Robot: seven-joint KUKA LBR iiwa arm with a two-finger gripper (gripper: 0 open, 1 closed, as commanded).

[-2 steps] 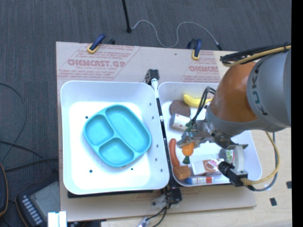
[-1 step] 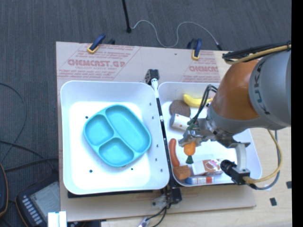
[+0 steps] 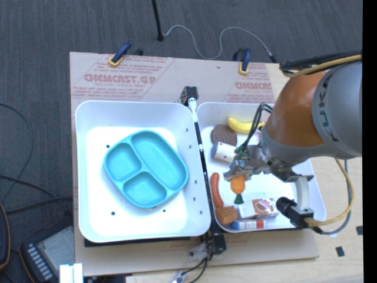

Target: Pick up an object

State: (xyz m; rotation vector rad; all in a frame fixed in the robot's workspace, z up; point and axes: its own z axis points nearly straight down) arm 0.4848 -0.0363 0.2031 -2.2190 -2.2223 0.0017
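My gripper (image 3: 238, 173) hangs over the middle of the right bin (image 3: 318, 184), with the grey and orange arm reaching in from the right. Directly at its tip is a small orange carrot-like toy (image 3: 237, 186) with a green end (image 3: 238, 199). The wrist hides where they meet, so whether the toy is gripped or just lies beneath is unclear. Around it lie a yellow banana (image 3: 238, 124), a brown lump (image 3: 223, 134), a white cylinder (image 3: 223, 152) and a red sausage (image 3: 217, 189).
The left bin (image 3: 85, 158) holds a blue divided plate (image 3: 145, 168). At the right bin's front edge lie a round brown cookie (image 3: 227, 216), a small red-and-white packet (image 3: 264, 207) and a marker (image 3: 250, 224). A black fitting (image 3: 189, 93) sits between the bins at the back.
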